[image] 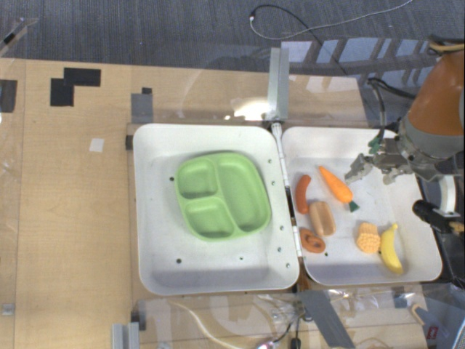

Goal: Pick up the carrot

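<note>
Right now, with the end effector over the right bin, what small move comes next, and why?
Probably shift the end effector a little toward the left bin and lower it over the carrot. The carrot lies untouched on the bin floor just beside it, apart from the other food.

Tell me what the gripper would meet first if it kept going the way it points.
Probably the carrot: the gripper points left and slightly down at it in the right bin, though its height above is unclear.

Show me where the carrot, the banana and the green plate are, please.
carrot [336,185], camera view, middle of its orange body.
banana [391,250], camera view, middle of its yellow curve.
green plate [256,195], camera view, bare floor of its largest compartment.
</note>
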### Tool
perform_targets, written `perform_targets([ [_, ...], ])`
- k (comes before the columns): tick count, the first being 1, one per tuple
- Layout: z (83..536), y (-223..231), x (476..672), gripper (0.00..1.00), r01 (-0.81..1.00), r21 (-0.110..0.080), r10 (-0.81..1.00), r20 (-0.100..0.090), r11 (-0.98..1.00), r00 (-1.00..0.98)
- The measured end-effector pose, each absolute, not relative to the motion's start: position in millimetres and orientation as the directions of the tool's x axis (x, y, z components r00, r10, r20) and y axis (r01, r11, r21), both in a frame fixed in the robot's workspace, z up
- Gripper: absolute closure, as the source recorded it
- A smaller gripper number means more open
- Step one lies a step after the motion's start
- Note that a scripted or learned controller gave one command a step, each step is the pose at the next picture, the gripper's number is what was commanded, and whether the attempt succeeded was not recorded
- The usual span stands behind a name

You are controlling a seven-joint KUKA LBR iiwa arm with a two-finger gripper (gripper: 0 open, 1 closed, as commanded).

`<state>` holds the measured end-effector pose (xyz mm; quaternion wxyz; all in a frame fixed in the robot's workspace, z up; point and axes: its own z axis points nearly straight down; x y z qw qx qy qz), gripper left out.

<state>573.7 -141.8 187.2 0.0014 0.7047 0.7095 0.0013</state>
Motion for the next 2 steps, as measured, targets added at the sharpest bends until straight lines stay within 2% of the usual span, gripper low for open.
perform_targets([
  [1,90,-132,610.0,0.0,0.98,0.012,0.98,-0.004,0.197,-0.197],
  [2,102,-130,612.5,1.0,0.98,0.019,0.98,-0.003,0.198,-0.198],
])
